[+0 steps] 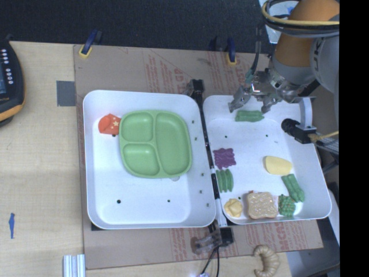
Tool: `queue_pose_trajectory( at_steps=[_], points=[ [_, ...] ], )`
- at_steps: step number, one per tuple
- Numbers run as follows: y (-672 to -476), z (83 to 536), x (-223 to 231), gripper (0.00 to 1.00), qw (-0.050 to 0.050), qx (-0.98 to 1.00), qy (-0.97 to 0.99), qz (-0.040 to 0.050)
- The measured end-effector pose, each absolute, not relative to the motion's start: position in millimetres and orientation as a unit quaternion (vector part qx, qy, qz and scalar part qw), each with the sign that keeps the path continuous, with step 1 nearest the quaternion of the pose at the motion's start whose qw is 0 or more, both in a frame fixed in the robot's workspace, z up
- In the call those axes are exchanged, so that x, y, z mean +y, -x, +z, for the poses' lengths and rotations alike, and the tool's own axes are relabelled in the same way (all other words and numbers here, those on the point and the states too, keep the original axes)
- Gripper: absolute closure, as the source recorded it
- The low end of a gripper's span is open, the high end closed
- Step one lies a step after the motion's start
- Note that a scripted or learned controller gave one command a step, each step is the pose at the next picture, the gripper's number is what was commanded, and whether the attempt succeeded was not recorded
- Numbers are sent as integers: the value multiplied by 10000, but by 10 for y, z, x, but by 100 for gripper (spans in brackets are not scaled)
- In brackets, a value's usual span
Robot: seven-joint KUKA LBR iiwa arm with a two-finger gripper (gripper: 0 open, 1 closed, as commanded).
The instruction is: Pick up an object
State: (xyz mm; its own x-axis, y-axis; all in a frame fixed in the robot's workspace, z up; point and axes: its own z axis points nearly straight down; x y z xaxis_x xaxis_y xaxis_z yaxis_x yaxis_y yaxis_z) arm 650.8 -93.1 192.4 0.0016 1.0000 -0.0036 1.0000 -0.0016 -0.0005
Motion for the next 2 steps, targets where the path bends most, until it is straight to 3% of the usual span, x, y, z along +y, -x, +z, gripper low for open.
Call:
queue_pose_trajectory(
  at_steps=[1, 2],
  points=[
    [-6539, 1202, -1550, 0, -28, 7066, -7076, -46],
    [-6534, 1232, -1483, 0, -20, 7088, -7054, -24]
  ],
)
